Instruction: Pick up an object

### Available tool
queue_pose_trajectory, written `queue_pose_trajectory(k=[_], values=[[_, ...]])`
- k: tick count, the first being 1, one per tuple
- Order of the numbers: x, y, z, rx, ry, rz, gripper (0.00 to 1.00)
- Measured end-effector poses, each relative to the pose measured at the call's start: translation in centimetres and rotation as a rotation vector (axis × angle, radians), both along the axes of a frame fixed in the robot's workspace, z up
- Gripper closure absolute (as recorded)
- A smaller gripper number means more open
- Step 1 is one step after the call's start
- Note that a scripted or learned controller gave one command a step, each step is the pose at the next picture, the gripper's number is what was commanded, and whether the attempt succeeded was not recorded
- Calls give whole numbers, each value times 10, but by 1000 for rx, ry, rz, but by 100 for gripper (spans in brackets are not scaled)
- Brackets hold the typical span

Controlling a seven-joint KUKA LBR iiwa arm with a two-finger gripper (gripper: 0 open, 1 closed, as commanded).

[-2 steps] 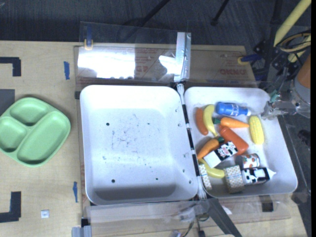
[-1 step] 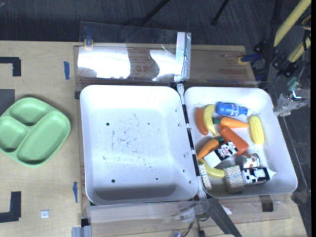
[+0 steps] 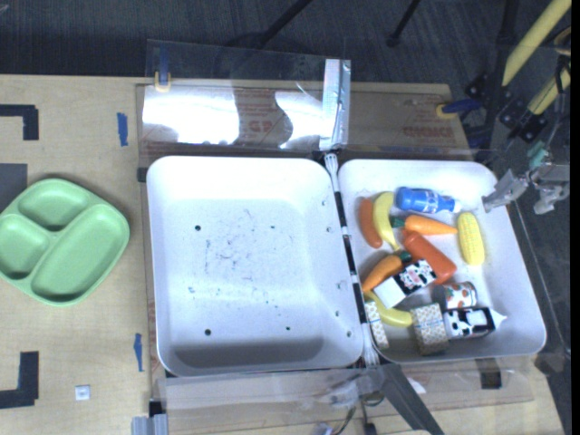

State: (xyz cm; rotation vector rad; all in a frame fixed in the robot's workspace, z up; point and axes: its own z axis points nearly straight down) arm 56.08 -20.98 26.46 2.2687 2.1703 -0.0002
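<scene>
Two white bins side by side on the wooden surface (image 3: pixel 72 98); left bin (image 3: pixel 245 175) bare, right bin (image 3: pixel 517 279) crowded with toys. Among them a blue bottle (image 3: pixel 426 200) at the far side, a corn cob (image 3: pixel 470 237) just right of an orange carrot (image 3: pixel 430 227), a banana (image 3: pixel 384 220), and a cow-patterned carton (image 3: pixel 471 323) near the front edge. Hand (image 3: pixel 535 188) at the right bin's far right corner, above the rim, apart from every toy; spread or pressed together, cannot tell. Green divided tray (image 3: pixel 59 240) lying well left of the bins.
</scene>
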Motion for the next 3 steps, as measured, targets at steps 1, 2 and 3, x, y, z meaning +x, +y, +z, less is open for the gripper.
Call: queue_pose_trajectory(k=[1, 2, 3], values=[[1, 0, 10, -3, -4, 2, 100], [2, 0, 10, -3, -4, 2, 0], [11, -7, 104, -1, -1, -147, 0]])
